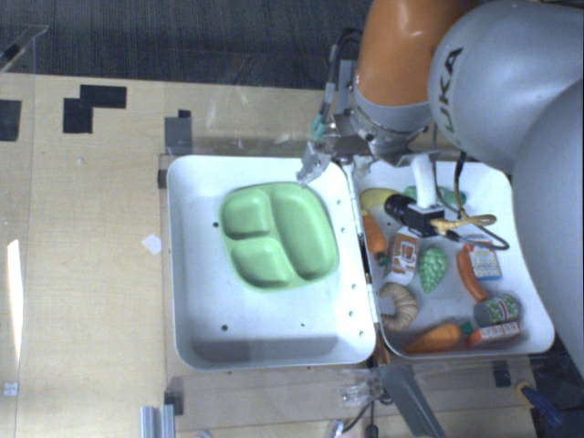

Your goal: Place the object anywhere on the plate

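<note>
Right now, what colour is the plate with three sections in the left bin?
Light green plate, seen best in the camera view.

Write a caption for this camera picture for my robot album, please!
Robot arm's gripper hovers by the green plate in the left bin; toy food fills the right bin.

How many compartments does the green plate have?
3. The green plate in the left bin has one compartment at its upper left, one along its right side, one at its lower left.

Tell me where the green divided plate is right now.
The green divided plate lies in the left white bin, toward its upper right, just below the gripper and left of the right bin with its toy food.
</note>
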`<control>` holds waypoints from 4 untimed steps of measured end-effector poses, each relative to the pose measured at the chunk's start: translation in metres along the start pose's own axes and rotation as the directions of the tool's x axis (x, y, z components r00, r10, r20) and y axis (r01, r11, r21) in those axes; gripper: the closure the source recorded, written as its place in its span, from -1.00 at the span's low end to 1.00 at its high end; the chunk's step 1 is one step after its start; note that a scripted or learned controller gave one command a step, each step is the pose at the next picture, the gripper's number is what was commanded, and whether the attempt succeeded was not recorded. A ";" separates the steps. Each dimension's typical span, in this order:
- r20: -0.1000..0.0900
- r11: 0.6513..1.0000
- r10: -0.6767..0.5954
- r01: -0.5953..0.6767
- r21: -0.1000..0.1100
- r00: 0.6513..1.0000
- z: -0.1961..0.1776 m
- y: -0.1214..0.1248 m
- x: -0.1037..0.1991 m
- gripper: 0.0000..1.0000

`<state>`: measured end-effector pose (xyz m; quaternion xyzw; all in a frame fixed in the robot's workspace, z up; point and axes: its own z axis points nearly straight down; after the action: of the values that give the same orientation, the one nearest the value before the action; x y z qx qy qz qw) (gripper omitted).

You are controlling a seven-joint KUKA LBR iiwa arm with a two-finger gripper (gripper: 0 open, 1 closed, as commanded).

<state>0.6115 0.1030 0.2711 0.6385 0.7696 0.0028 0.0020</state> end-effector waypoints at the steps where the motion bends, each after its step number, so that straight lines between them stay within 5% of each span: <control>1: 0.001 1.000 -0.007 0.007 -0.005 1.000 -0.012 0.002 0.001 1.00; 2: 0.001 1.000 -0.008 0.008 -0.005 1.000 -0.012 0.001 0.001 -1.00; 3: 0.002 1.000 -0.014 0.014 -0.011 1.000 -0.024 0.003 0.002 1.00; 4: 0.002 1.000 -0.015 0.015 -0.011 1.000 -0.023 0.003 0.002 -1.00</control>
<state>0.6139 0.1057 0.2946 0.6328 0.7742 0.0064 0.0062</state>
